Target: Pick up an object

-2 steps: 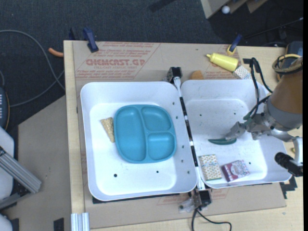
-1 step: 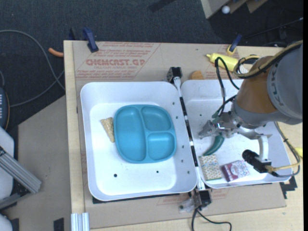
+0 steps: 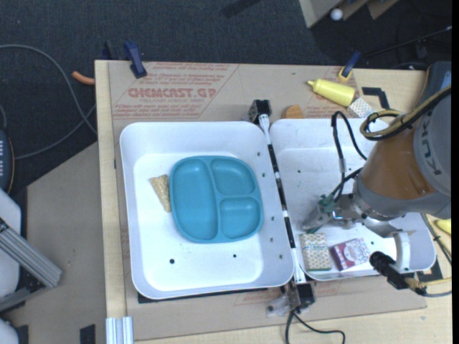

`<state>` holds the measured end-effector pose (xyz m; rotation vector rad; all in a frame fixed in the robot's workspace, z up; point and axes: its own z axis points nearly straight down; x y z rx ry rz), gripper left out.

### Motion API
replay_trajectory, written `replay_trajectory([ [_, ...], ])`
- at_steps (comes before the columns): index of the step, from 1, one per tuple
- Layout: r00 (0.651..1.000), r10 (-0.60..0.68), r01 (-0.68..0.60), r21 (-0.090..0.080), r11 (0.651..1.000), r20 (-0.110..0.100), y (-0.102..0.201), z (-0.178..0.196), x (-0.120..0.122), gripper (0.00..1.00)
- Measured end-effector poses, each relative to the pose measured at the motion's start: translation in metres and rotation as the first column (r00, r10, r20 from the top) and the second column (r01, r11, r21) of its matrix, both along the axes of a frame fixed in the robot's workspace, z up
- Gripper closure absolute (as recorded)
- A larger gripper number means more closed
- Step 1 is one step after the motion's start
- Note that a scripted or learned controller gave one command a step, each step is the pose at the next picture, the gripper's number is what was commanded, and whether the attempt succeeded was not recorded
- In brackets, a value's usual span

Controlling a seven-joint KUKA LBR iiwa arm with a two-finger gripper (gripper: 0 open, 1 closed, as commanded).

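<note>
Packets (image 3: 336,253) at right bin's (image 3: 301,138) near edge lie ungrasped; we hover just above, jaws' state unclear, pick not done.

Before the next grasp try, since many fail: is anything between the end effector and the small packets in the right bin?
Nothing visible: the end effector hangs just above the patterned packet, with the red packet beside it in the right bin.
</note>
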<state>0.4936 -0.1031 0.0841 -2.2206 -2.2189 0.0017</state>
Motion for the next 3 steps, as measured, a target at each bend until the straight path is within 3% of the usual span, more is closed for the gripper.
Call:
replay_trajectory([
  [1,1.000,0.002,-0.002,-0.001,1.000,0.004,0.000,0.001,0.047,0.00],
  [2,1.000,0.002,-0.002,-0.002,1.000,0.005,0.000,0.010,0.047,1.00],
  [3,1.000,0.002,-0.002,0.000,1.000,0.004,0.068,0.136,0.058,1.00],
])
